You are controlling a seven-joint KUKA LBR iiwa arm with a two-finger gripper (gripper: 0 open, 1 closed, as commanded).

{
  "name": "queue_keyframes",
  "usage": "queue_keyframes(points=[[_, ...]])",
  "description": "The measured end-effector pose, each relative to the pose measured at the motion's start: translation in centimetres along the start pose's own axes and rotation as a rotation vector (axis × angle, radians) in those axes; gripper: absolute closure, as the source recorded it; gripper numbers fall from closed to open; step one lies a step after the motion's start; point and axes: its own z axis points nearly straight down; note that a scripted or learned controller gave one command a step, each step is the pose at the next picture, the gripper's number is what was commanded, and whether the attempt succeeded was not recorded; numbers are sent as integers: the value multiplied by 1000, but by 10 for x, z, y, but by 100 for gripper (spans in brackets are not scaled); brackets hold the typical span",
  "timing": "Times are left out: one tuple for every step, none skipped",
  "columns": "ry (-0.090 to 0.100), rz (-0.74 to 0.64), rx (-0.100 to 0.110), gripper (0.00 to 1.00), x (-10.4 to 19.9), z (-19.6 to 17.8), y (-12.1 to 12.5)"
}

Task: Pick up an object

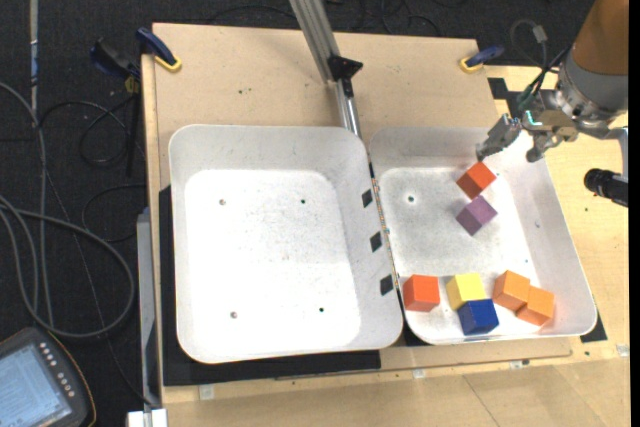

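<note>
I see the left bin (270, 240), matte white plastic, speckled. Right bin (560, 245): orange cube (421, 292) at near left, yellow cube (465, 289), blue cube (479, 316) touching it, purple cube (477, 214) mid-bin sitting diamond-wise, orange block (477, 179) just beyond it, tilted, two orange blocks (526, 297) near right. Gripper (513, 146) over the far right, fingers spread, gripping nothing, above that tilted block.
</note>
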Motion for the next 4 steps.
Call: queue_keyframes(points=[[-2,-2,-3,0,0,-3,1],[0,2,1,0,1,46,-9],[0,-1,0,0,5,89,-7],[-1,0,-1,0,6,126,-7]])
